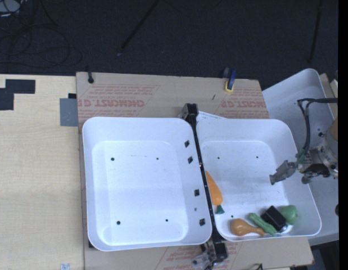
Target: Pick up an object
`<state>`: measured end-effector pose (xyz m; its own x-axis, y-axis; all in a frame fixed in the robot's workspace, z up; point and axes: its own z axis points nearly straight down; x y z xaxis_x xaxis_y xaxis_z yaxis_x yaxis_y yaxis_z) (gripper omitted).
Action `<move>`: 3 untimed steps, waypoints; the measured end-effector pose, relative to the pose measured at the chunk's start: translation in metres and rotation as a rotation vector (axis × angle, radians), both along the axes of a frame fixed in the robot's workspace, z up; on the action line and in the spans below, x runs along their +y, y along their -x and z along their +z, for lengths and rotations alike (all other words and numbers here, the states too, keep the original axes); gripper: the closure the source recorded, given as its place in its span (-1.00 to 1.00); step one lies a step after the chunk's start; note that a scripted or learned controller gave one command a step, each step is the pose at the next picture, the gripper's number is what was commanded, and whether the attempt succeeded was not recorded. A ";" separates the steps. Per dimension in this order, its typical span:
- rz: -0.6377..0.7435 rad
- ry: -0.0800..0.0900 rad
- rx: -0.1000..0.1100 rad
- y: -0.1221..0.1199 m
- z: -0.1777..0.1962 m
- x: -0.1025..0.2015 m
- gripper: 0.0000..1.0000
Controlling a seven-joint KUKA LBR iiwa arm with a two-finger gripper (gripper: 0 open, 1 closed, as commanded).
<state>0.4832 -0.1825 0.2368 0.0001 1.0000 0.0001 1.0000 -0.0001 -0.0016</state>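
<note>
The right bin [249,151] holds the objects, gathered along its near side. An orange carrot-shaped piece [214,191] lies against the divider, with a small teal bit [219,209] just below it. In the near right corner sit a tan gourd-shaped toy [243,226], a long green piece [262,223], a black block [273,217] and a round green object [289,212]. My gripper [293,176] hovers over the bin's right side, above and behind that cluster. It is open, nothing between its fingers.
The left bin [140,145] stands beside the right one, with a black clamp bar [199,179] along the shared wall. Both bins rest on a cardboard sheet [140,97]. Cables hang at the arm's wrist [308,128].
</note>
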 end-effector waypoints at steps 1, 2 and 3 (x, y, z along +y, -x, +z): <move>0.003 -0.005 0.010 -0.059 -0.140 0.025 -1.00; 0.002 0.002 -0.007 -0.131 -0.112 0.010 -1.00; 0.001 0.000 0.001 -0.127 -0.104 0.010 1.00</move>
